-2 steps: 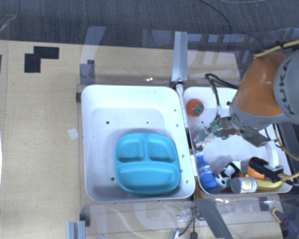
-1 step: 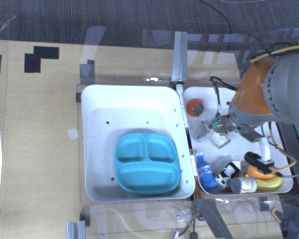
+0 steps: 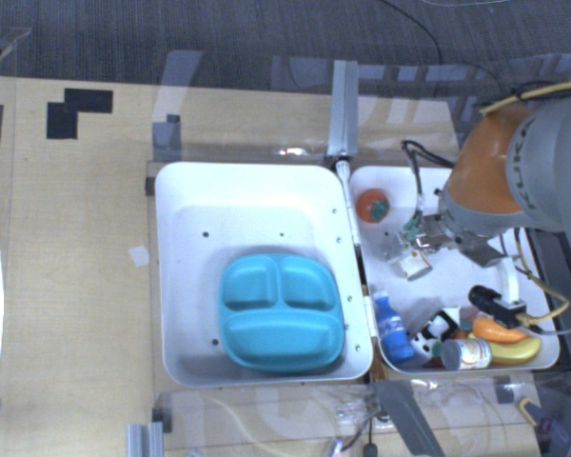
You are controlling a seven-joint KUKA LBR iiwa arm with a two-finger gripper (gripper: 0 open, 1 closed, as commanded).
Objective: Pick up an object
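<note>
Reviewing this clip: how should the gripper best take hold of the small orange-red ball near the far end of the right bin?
Probably from straight above, fingers closing across the middle of the ball. It is round, so no side is better, and it sits apart from the clutter at the near end. The right bin has its wall close beside the ball, so a sideways approach looks cramped. The gripper hangs just beside it.

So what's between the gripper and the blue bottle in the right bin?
In the camera view, only bare white bin floor lies between the gripper and the blue bottle; nothing sits on that stretch.
</note>
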